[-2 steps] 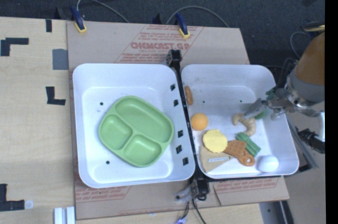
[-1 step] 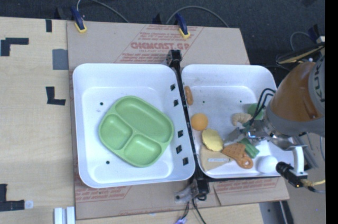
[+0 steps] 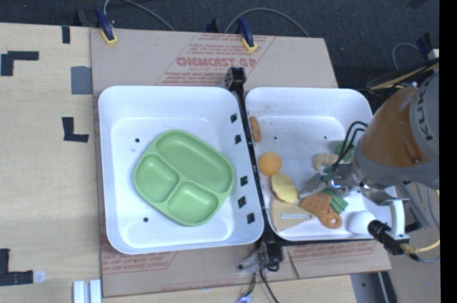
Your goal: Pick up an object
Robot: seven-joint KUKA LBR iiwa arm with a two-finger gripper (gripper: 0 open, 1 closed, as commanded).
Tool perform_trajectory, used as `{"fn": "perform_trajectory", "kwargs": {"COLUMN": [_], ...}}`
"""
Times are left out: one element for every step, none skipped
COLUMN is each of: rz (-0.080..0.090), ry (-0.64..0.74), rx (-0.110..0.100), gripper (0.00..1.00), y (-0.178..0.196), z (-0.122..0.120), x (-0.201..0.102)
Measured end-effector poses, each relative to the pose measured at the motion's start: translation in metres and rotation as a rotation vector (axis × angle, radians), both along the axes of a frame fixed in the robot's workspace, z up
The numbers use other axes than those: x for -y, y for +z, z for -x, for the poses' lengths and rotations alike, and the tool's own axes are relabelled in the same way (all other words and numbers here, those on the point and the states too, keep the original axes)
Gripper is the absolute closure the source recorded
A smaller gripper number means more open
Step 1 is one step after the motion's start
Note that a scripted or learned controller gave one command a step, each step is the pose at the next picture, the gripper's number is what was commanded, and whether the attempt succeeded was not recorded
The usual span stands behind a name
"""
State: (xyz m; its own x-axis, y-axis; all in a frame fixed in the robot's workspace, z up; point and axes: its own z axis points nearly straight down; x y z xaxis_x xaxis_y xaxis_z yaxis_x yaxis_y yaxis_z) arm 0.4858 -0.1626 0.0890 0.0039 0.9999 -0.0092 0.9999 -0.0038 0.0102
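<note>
Grey gripper (image 3: 325,184) hangs low in the right bin (image 3: 300,100), just over the brown toy (image 3: 321,209) beside a yellow piece (image 3: 283,188); its jaw state cannot be told.

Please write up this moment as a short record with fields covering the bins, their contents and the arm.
left bin: holds a green divided plate, lying flat
right bin: holds several small items
orange ball: near the divider between the bins
yellow item: just below the ball
tan item: near the front wall
arm: reaching in from the right, over the right bin
gripper: low among the right bin's items; grasp cannot be judged
</note>
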Motion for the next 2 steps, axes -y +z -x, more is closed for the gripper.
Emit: {"fn": "perform_trajectory", "kwargs": {"rz": [0.002, 0.002], "ry": [0.001, 0.002], "rx": [0.006, 0.007], "gripper": [0.0, 0.0], "y": [0.001, 0.0], "z": [-0.002, -0.002], "x": [-0.014, -0.036]}}
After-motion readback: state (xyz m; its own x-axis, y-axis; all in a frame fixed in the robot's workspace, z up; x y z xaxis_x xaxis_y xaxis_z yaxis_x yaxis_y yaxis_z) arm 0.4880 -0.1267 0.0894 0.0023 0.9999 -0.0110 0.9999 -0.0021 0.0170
